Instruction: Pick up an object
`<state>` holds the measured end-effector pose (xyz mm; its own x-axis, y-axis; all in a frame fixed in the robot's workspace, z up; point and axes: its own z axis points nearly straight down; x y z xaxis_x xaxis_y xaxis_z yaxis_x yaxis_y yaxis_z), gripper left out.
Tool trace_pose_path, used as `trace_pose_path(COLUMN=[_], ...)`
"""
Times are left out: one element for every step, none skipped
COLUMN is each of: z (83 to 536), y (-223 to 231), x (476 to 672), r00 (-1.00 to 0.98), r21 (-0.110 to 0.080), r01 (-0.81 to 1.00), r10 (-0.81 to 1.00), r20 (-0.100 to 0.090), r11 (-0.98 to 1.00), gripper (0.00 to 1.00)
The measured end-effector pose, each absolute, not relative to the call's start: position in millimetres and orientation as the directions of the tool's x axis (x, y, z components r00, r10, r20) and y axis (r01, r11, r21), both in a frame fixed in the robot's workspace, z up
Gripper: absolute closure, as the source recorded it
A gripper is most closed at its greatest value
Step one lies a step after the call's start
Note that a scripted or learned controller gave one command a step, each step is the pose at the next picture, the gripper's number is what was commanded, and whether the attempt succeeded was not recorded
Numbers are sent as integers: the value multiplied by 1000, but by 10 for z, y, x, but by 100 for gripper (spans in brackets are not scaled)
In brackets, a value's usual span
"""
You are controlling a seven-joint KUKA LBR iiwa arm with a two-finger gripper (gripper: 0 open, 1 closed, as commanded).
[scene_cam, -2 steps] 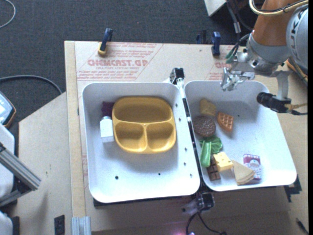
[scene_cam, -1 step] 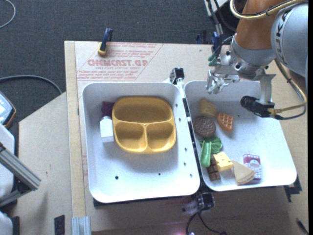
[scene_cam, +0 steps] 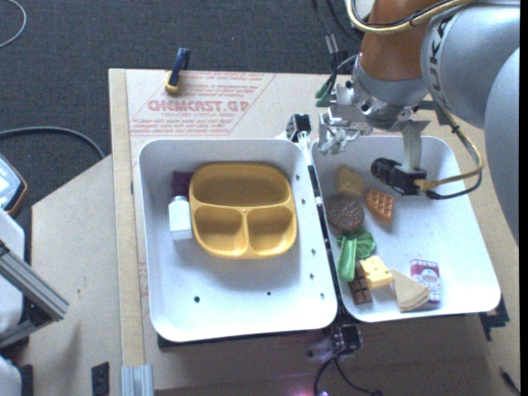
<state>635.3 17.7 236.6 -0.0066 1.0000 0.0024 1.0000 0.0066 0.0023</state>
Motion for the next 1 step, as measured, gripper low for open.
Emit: trace_pose_path(z=[2157], y=[370], x=[6346], r00=[-3], r21=[-5], r01=[1000], r10=[1000], r20=[1], r11=[3], gripper=[100])
